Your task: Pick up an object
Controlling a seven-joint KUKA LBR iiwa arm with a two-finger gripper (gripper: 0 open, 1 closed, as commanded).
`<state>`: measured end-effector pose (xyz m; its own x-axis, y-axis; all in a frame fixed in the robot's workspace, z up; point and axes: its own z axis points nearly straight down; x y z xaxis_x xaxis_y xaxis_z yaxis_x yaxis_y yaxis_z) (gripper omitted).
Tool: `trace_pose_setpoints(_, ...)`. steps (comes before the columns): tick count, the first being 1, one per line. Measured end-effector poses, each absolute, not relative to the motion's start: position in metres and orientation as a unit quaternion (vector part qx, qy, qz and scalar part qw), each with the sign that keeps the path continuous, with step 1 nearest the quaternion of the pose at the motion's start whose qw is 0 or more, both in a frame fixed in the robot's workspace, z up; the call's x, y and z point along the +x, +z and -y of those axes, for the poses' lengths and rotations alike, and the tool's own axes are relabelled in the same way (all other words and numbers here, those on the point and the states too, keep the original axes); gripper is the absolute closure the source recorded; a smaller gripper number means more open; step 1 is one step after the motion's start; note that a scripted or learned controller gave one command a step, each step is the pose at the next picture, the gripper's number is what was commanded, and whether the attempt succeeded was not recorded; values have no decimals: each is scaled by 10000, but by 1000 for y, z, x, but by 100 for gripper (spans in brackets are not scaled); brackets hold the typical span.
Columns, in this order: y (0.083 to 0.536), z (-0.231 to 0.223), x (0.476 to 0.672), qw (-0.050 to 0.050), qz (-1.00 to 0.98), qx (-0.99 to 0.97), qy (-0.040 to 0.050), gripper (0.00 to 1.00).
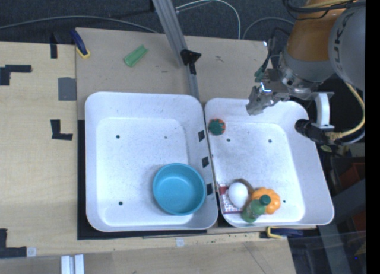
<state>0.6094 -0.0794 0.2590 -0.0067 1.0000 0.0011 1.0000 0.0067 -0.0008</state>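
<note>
The right bin holds a small green and orange ball near its far left corner. At its near edge lie a white egg, an orange toy and a green piece, bunched together. A blue bowl sits in the left bin near the front right. My gripper hangs above the far rim of the right bin, well right of the ball, with nothing seen between its fingers.
A green block lies on the brown board behind the left bin. A grey pole slants down to the gap between the bins. Cables run across the dark floor at the back.
</note>
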Motion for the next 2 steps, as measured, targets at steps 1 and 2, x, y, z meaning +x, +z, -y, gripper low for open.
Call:
trace_pose_setpoints(1,241,26,618,15,7093,-7049,7,100)
trace_pose_setpoints(2,232,-24,638,9,7093,-7049,2,100)
